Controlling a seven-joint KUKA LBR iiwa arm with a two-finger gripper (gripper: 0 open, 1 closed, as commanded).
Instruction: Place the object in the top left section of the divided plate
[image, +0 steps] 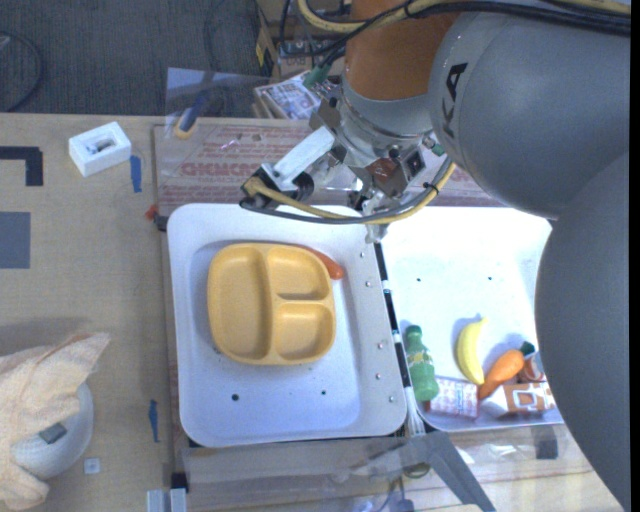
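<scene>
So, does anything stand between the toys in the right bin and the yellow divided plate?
Only the raised rims where the two bins meet stand between them. Nothing visible lies in the divided plate itself. A small orange piece touches its upper right edge.

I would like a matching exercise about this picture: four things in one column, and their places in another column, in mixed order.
Things:
1. plate
2. banana
3. green bottle
4. white box

Places:
A. right bin, along its left wall
B. on the bench, top left of the view
C. left bin
D. right bin, beside the carrot

Pairs: 1-C, 2-D, 3-A, 4-B
</scene>
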